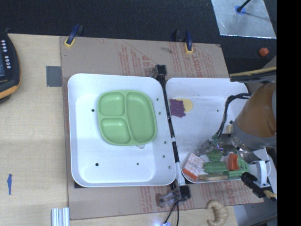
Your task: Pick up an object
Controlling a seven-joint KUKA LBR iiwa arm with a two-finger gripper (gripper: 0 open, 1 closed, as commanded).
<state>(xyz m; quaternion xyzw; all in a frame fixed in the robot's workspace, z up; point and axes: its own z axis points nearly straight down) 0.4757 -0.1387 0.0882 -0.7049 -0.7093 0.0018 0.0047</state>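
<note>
The right bin (202, 86) holds a purple lump (177, 107) with a yellow piece (187, 105) beside it near its far left corner. Piled in its near right corner are a white and red packet (193, 164), green pieces (220, 172) and an orange piece (233, 162). My gripper (211, 149) hangs low over the pile's far edge, just above the green pieces. The wrist and cables hide how it meets the objects. The grey and orange arm (256, 117) covers the bin's right side.
The left bin (75, 126) holds a green divided plate (127, 117) in its far half. A black hinge strip (168, 126) runs between the bins. A control pendant (7, 69) lies at the bench's left edge. A beige curled object (217, 212) lies outside the bins at the front.
</note>
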